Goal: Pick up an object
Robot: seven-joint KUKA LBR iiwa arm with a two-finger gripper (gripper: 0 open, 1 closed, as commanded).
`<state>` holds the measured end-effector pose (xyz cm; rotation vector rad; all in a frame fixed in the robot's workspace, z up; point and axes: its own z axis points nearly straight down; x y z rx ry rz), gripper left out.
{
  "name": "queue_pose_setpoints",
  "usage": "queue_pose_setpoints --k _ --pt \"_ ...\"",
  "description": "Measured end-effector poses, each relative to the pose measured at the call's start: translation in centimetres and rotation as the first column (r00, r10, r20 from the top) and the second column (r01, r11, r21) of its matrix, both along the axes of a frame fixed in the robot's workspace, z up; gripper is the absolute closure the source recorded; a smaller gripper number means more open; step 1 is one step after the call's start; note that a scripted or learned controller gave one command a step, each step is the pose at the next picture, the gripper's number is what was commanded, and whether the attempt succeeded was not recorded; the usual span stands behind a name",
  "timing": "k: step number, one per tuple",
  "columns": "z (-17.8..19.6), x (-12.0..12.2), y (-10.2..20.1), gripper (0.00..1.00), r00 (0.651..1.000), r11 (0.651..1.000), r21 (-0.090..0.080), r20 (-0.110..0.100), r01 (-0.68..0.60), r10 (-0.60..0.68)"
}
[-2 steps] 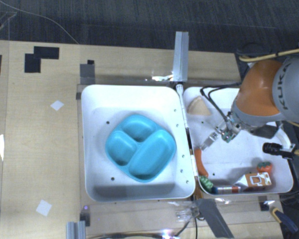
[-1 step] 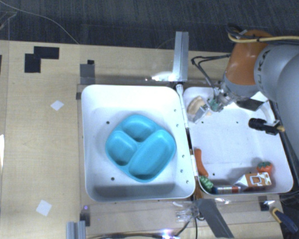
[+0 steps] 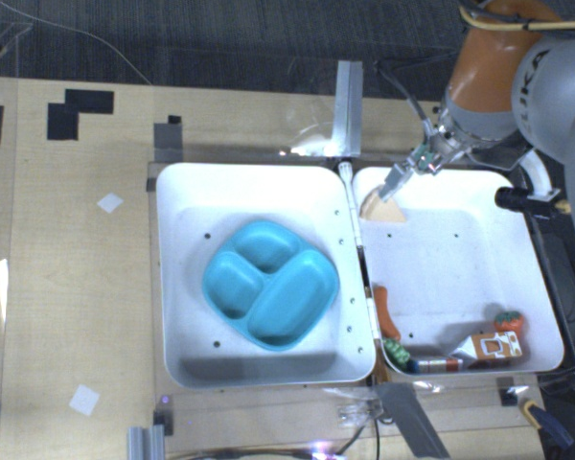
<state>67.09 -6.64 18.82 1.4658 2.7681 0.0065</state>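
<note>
The jaws' state cannot be told. The pale tan wedge-shaped object (image 3: 384, 208) lies against the right white bin (image 3: 460, 257)'s far-left corner; open floor surrounds it rightward

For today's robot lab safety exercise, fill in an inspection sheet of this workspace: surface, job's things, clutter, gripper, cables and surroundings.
Surface: wooden bench bearing left bin and right bin, side by side.
Job's things: blue divided plate in left bin; tan piece, orange item and small carton in right bin.
Clutter: black tape marks on bench.
Gripper: gripper at right bin's far left corner, over the tan piece.
Cables: thin cable on the floor.
Surroundings: dark carpet.
</note>
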Motion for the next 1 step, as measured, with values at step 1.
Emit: queue_pose_setpoints --k 1 --pt "-9.09 -1.41 -2.59 0.0 0.976 0.976 -0.002 -0.001 -0.219 0.219"
